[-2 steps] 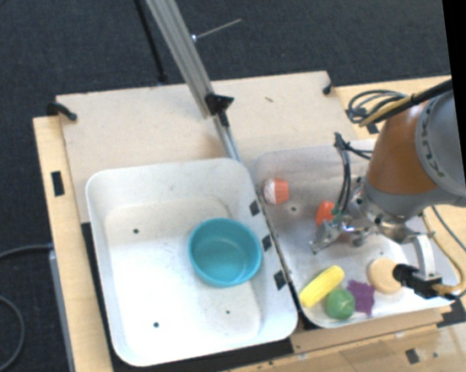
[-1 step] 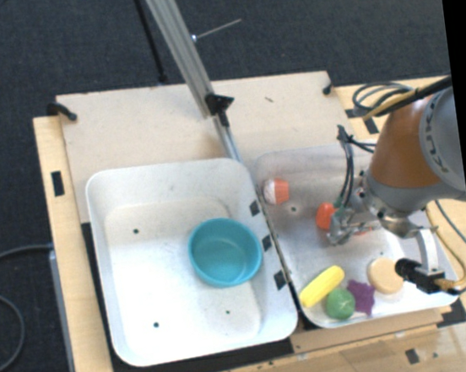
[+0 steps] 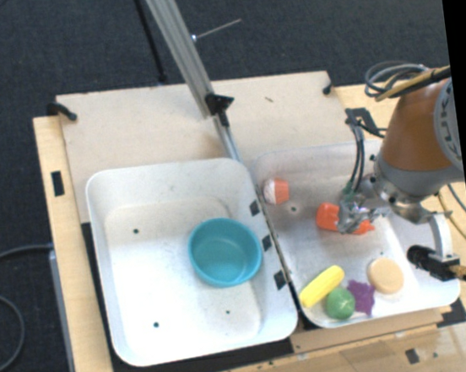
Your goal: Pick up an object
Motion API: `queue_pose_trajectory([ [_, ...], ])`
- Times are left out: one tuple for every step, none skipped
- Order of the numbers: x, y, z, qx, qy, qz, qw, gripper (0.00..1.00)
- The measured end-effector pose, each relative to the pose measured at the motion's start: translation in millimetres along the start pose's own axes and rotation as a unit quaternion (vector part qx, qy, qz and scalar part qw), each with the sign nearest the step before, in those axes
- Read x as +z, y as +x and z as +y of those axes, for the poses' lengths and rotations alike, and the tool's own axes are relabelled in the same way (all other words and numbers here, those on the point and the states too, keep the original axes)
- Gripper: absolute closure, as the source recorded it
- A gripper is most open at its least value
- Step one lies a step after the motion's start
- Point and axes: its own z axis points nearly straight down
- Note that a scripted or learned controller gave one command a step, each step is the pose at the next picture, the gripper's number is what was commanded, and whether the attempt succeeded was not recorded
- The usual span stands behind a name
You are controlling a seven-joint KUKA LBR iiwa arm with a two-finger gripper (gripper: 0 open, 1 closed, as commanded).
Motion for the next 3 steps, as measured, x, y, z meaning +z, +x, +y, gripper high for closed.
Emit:
queue_pose_trajectory([
  [-44,1,2,-0.002,0.000,0.000,1.0000,1.00],
  [-91,-6,0,-0.002,-0.001,-0.001,1.0000,1.00],
  [-94,42,30,-0.004,0.001,0.001,1.0000,1.00],
])
